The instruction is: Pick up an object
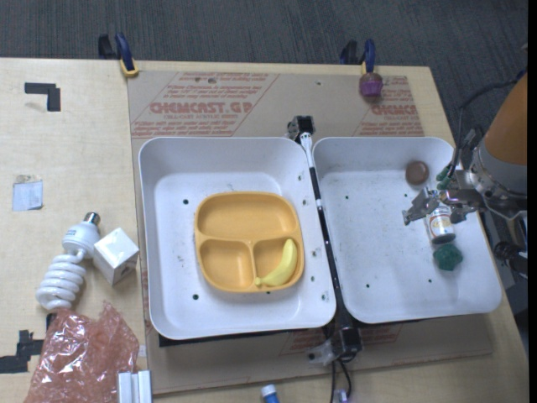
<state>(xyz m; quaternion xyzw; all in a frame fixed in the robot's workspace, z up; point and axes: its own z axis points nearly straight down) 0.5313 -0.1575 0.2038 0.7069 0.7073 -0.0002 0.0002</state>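
My gripper (pixel 436 206) hangs over the right side of the right bin (pixel 377 300), at the end of the grey arm with its orange band coming in from the right edge. Directly under and beside it is a small white bottle with a yellow label (pixel 440 225); I cannot make out whether it is gripped or just lying on the bin floor. A green lumpy object (pixel 448 258) lies just below the bottle. A brown round object (pixel 417 172) rests further up, near the bin's back right corner.
The left bin (pixel 168 300) holds a yellow divided plate (pixel 243 217) with a banana (pixel 284 266) in its lower right compartment. A purple object (pixel 371 84) sits on the board behind the bins. A light bulb (pixel 67 267), a white cube (pixel 116 254) and crumpled plastic (pixel 80 355) lie left.
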